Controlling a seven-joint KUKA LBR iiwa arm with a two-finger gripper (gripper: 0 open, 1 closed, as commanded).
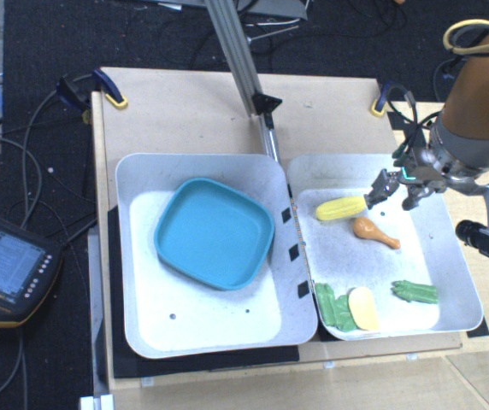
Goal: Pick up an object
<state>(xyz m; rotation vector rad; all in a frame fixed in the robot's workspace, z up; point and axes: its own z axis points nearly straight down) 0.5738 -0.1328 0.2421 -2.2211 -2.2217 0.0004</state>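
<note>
Below, we see a pale wooden worktop (185, 118) on a dark carpeted floor (31, 49), with cables running at 9 and 12 o'clock and a handheld control pendant (9, 272) at 8 o'clock. A grey metal pole (240, 54) slants in from 12 o'clock. Two shallow white bins sit side by side. We note a blue square plate (215, 233) in the left bin (142, 331). The right bin (450, 254) holds a yellow corn cob (340, 208), an orange drumstick-shaped toy (374, 231) just beside it, a green leafy piece (334, 307) touching a pale yellow slice (363, 307), and a small green item (415, 292). The arm enters from 3 o'clock. Its hand (396, 190) hovers above the right bin, fingers spread and pinching nothing, just at 3 o'clock of the corn cob.
</note>
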